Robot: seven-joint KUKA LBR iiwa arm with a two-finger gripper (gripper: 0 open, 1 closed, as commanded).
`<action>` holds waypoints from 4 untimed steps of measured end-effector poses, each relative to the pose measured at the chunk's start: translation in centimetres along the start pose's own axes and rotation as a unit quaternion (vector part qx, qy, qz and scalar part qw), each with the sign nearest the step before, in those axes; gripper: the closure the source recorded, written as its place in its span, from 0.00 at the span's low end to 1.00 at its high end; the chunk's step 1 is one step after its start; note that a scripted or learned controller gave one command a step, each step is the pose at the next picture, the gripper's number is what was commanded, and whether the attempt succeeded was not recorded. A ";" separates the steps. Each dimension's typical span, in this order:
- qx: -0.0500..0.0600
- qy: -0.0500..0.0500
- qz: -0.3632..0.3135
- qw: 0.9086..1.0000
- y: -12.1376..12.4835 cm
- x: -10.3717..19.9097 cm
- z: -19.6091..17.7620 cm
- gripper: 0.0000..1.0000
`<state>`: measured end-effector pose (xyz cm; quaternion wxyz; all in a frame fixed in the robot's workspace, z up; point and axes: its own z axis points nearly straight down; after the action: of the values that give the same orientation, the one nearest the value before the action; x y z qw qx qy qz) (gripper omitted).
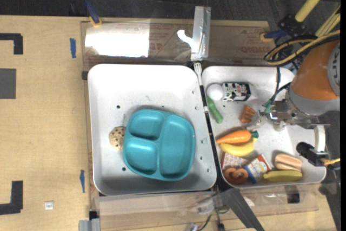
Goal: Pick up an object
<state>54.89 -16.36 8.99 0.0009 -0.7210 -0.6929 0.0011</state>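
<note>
The right bin (254, 74) holds several toy foods: a white egg (215, 92), a black-and-white cow-patterned piece (236, 91), a green stick (215, 112), a small brown piece (247, 114), a carrot (234, 136) over a yellow banana (238, 149), a hot dog (288, 161) and a yellow-green pod (281, 175). My gripper (273, 112) hangs over the bin's right half, just right of the brown piece, below the orange-banded wrist (319, 76). Nothing shows between its fingers.
The left bin (102, 84) carries a teal divided plate (159, 143) with a cookie (116, 137) at its left edge. A small printed packet (233, 161) and a red-and-blue pack (257, 167) lie at the right bin's front. Yellow cables (292, 40) run behind.
</note>
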 end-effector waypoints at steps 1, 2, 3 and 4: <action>-0.004 0.000 0.098 0.995 4.2 2.2 -8.7 0.00; -0.003 0.000 0.064 0.998 3.0 6.5 0.1 0.00; -0.005 0.000 0.065 0.998 3.1 6.4 -1.0 1.00; -0.004 0.000 0.065 0.998 3.1 6.4 -0.9 0.00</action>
<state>58.22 -10.05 9.87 -0.0025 -0.7645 -0.6447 -0.0017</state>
